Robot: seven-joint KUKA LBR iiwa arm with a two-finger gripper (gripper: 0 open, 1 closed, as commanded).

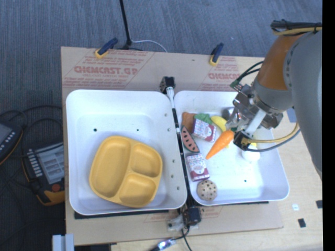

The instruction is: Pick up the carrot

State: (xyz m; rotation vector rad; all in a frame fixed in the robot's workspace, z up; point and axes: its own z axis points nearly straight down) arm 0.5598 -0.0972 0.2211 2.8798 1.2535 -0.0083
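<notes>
The carrot (220, 144) lies right of centre in the frame, in the right bin (261, 190), slanting from its thick end at upper right to its tip at lower left. The thick end lies against the gripper (242, 130), which sits just to its upper right; whether the carrot is between the fingers or merely beside them cannot be told, nor can the width of the opening, since the wrist hides the tips. Close neighbours crowd the carrot's left side: a yellow piece (219, 122) just above it, a red packet (204, 129) to its upper left, a watermelon slice (189, 138) farther left near the bin wall, a second packet (197, 166) just below its tip, and a speckled ball (206, 190) lower still. The bin floor to the carrot's lower right is bare. In judgement, a sound grasp would close across the carrot's short axis near its thick end, where the girth gives the fingers most purchase, with the fingers square to the slant so the tapered body does not squirt out. The lift should go straight up to avoid dragging the packets. The left bin (78, 140) holds a yellow tray (125, 170), well apart from the work.
</notes>
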